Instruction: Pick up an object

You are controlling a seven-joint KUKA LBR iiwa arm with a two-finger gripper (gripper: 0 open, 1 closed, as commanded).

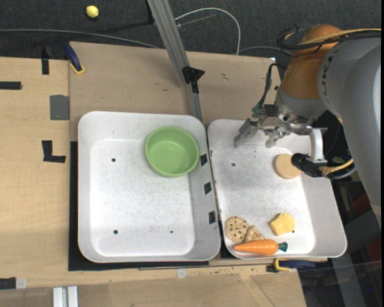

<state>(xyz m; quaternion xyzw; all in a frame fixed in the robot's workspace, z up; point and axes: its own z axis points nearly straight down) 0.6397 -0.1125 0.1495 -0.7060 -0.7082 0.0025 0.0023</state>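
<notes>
My gripper [258, 135] hangs open over the back part of the right bin [256, 178], with nothing between its fingers. A round tan biscuit [285, 166] lies in that bin just right of and below the gripper. At the bin's front edge lie a brown cookie [235, 227], a yellow wedge [281, 223] and an orange carrot [258, 247]. A green bowl [172, 151] sits at the back right of the left bin [115, 203].
A slanted metal pole [173, 40] runs from the top down to the gap between the bins. The arm's grey and orange body [333, 62] fills the upper right. A small yellow ball [92, 11] lies on the dark floor beyond the bench.
</notes>
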